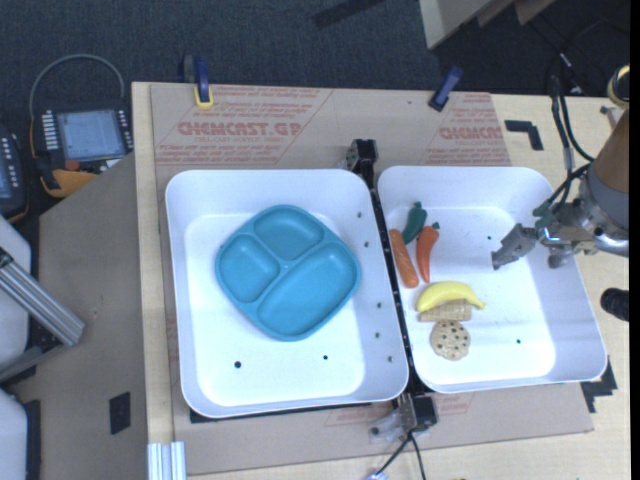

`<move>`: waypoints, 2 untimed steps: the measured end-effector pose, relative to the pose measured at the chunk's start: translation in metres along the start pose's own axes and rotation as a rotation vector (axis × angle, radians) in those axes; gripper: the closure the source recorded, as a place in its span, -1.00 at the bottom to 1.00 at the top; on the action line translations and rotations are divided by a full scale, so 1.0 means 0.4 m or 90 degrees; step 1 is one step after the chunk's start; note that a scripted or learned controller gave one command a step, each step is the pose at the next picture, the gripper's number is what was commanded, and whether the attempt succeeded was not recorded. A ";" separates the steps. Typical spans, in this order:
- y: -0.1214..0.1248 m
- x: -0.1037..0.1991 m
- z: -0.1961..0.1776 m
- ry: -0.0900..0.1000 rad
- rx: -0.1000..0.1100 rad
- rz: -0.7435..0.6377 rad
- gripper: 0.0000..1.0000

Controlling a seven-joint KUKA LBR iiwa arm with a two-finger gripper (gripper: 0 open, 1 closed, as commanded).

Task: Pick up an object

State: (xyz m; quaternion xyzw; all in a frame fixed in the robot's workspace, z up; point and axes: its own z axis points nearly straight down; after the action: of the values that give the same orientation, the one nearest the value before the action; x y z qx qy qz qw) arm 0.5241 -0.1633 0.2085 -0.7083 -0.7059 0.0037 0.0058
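Note:
In the right bin (560,363) lie two orange carrots with green tops (403,258) (427,251), side by side near the left wall. Just below them are a yellow banana (449,295) and a round chocolate-chip cookie (450,341). My gripper (533,252) hangs over the right half of this bin, well to the right of the food. It is open, and only white bin floor shows between its fingers. The grey arm comes in from the right edge.
The left bin (200,358) holds a blue divided plate (288,270). A black clamp (361,154) sits at the top of the seam between the bins. Cables hang by the arm at the right, and cardboard surrounds both bins.

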 end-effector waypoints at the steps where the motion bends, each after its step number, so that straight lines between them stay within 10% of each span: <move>1: 0.007 0.001 -0.016 -0.002 -0.008 -0.002 -1.00; 2: 0.007 -0.002 0.091 0.000 -0.004 -0.002 -1.00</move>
State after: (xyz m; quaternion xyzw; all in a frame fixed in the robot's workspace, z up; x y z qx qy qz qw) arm 0.5262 -0.1640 0.1719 -0.7073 -0.7069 0.0014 0.0030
